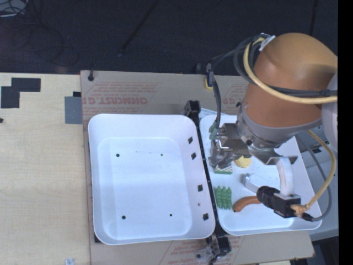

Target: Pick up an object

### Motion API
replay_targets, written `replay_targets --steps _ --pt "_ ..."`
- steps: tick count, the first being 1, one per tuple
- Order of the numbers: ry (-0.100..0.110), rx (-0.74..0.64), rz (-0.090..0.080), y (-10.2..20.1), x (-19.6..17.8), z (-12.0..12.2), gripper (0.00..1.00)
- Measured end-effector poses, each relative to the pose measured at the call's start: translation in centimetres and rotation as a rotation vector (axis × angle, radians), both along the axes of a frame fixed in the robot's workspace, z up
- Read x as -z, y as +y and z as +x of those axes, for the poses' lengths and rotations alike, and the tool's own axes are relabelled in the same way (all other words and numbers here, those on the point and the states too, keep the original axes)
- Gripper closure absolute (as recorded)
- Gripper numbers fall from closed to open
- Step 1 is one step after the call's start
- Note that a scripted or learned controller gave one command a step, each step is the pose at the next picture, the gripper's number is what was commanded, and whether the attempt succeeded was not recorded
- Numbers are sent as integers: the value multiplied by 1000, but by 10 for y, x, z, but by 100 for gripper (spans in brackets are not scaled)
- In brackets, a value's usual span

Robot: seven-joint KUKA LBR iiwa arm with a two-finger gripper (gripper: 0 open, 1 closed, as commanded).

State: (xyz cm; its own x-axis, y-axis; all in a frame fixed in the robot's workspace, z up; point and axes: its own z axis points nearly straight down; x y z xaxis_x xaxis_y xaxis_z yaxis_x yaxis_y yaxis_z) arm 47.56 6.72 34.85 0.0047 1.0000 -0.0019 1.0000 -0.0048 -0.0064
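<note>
Against the right bin's left wall, gripper hangs low over a small white-green piece; whether anything is clamped, cannot tell. Green ridged block, orange curved piece and yellow lump lie near. Risk, as I judge it: crowding against the wall could deflect the grasp or nudge neighbours.

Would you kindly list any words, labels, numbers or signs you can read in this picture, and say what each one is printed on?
Red print on the cardboard sheet above the left bin: upside down and too blurred to read with confidence.
Red print on the same cardboard's front edge, below the bins: too small to read.
Nothing legible on the bins, the arm or the small things in the right bin.
</note>
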Motion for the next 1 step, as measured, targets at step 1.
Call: replay_targets --steps 1 --pt "-11 -9 3 43 -71 39 100"
